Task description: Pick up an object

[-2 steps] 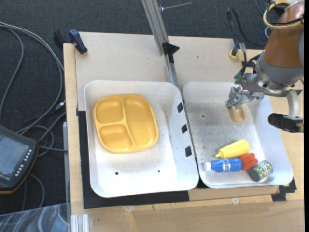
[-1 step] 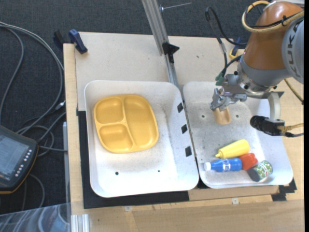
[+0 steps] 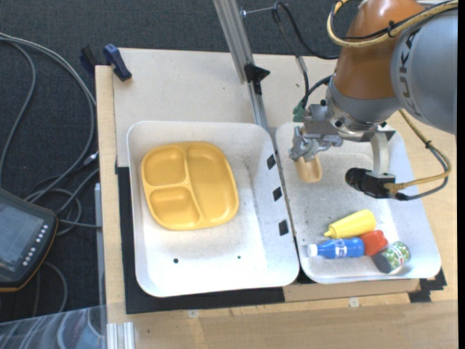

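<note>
1. End effector [image 3: 306, 155]: hangs from the grey arm [image 3: 429, 57] with its orange band, over the upper left part of the right bin [image 3: 320, 209]. Whether it is released or clenched cannot be told from this slant.
2. Tan object [image 3: 311, 170]: a small, pale brown, rounded piece directly at the lower end of the end effector, touching it or nearly so. It lies near the wall that the two bins share. Whether it is gripped, lifted or resting on the bin floor cannot be told.
3. Yellow bottle [image 3: 351, 224]: lies on its side in the lower part of the right bin, well apart from the end effector.
4. Blue bottle [image 3: 336, 249]: lies just below the yellow bottle, with its white cap pointing left.
5. Red object [image 3: 374, 242]: touches the right end of the blue bottle and sits under the yellow bottle's right end.
6. Green object [image 3: 394, 257]: small, round and speckled, just beside the red object at the bin's lower right corner.
7. Yellow plate [image 3: 190, 185]: has three compartments and lies flat in the upper half of the left bin [image 3: 203, 260].
8. Table [image 3: 182, 86]: a pale surface that carries both white bins side by side, with a blue clamp [image 3: 116, 60] at its upper left corner.
</note>
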Tool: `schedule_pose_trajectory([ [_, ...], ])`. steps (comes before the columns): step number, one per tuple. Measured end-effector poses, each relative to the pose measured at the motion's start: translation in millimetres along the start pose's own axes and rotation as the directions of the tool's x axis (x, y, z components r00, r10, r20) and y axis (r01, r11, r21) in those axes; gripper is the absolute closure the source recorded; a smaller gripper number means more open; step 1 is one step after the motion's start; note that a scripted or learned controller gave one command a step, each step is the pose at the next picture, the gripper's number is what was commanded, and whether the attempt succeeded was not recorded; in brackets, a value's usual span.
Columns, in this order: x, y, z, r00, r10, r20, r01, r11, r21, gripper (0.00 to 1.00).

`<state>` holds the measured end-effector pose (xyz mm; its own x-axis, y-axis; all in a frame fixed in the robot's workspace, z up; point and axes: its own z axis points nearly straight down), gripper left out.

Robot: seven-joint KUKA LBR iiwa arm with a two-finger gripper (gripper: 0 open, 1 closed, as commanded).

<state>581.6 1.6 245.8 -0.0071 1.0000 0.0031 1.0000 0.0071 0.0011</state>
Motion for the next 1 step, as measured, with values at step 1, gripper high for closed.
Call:
schedule_pose_trajectory([
  [1, 49.6, 3.8, 11.6, 1.0, 0.001, 0.001, -0.001, 1.0, 0.004, 1.0],
])
